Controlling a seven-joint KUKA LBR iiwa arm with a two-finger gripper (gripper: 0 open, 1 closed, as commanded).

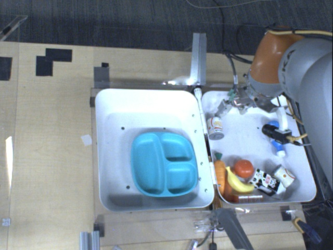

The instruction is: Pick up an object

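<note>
We take the small can (215,127) as the likeliest target: it lies tipped against the left wall of the right bin (307,194), with the gripper (232,104) hanging just above and to its right, nothing between its fingers, though we cannot tell how wide they stand. Further from the can, toward the bin's near edge, sit a carrot (220,175), a banana (238,183) and a tomato (243,167), while the left bin (112,108) beyond the wall holds a blue divided tray (164,164). We judge this the approach step, so the next move calls for lowering squarely over the can before closing.

Right bin's (307,191) middle floor lies open; toys crowd its near edge, a can (215,128) its left wall.
</note>
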